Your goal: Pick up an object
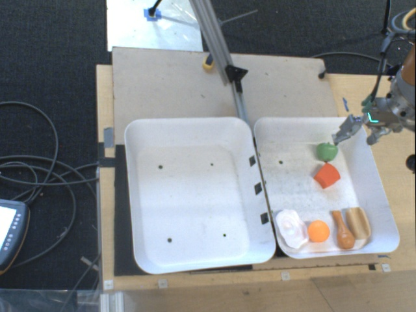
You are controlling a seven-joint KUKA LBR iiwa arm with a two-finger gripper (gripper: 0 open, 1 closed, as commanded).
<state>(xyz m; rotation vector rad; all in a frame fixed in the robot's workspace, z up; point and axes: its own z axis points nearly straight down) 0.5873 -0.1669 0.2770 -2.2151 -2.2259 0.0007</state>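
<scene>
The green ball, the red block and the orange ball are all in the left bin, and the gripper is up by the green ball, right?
Not quite. The camera view shows the green ball, red block and orange ball in the right bin, not the left bin. The gripper is indeed up by the green ball.

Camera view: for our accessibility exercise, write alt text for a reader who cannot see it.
A robot gripper hangs at the far right edge of the right bin, just above a green ball. Nearer the camera lie a red block, a white object, an orange ball and a hot dog toy. The left bin sits alongside.
</scene>
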